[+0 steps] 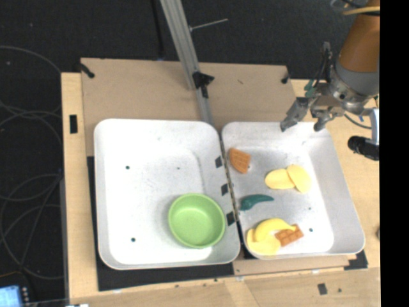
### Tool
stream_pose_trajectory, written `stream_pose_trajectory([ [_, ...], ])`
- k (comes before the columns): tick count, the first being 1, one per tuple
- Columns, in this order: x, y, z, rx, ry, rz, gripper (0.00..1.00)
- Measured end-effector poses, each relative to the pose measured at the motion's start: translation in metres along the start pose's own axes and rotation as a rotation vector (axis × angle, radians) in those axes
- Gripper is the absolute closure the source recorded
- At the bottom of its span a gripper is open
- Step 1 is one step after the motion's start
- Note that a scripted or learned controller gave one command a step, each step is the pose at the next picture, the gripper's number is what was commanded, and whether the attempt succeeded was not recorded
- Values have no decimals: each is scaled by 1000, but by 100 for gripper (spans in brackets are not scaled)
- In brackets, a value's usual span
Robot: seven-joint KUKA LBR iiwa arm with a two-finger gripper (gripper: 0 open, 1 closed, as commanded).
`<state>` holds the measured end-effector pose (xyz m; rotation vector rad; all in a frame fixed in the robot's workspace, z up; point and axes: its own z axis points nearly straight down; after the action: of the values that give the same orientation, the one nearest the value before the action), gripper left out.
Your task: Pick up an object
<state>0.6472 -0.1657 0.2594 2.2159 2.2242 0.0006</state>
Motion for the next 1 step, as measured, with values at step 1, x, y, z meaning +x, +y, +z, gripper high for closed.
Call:
stream_pose_trajectory([
  [1,0,0,0,0,-1,0,0],
])
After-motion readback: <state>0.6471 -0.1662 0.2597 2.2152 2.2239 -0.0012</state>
